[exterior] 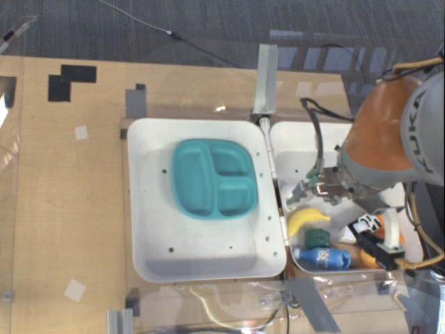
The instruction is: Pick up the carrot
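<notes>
The carrot (366, 258) is an orange piece lying near the front right corner of the right bin (295, 160), partly hidden under the arm's attachments. My gripper (303, 188) hovers low over the left middle of that bin, just above the yellow banana (306, 220), to the left of the carrot and farther back. Nothing shows in its grasp. The arm's orange band and grey wrist cover the bin's right half.
A dark green item (318, 238) and a blue bottle (325, 258) lie in front of the banana, left of the carrot. The left bin (149, 245) holds a teal divided plate (213, 179). A metal divider runs between the bins.
</notes>
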Action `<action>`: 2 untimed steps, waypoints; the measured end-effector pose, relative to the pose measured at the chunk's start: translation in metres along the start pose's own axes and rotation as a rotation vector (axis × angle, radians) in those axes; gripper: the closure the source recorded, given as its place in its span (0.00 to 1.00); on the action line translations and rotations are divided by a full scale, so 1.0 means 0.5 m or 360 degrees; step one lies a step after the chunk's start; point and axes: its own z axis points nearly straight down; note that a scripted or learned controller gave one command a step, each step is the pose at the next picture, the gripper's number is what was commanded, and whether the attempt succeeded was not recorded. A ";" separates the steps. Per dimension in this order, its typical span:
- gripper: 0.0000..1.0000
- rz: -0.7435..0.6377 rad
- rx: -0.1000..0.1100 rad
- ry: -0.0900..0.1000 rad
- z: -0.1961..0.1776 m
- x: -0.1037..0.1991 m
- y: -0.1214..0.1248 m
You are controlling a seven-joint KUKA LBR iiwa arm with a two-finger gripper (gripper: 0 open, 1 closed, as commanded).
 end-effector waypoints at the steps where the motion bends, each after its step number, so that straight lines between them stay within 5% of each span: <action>1: 0.00 0.0000 0.0000 0.0000 0.000 0.000 0.000; 2: 0.00 0.0000 0.0000 0.0000 0.000 0.000 0.000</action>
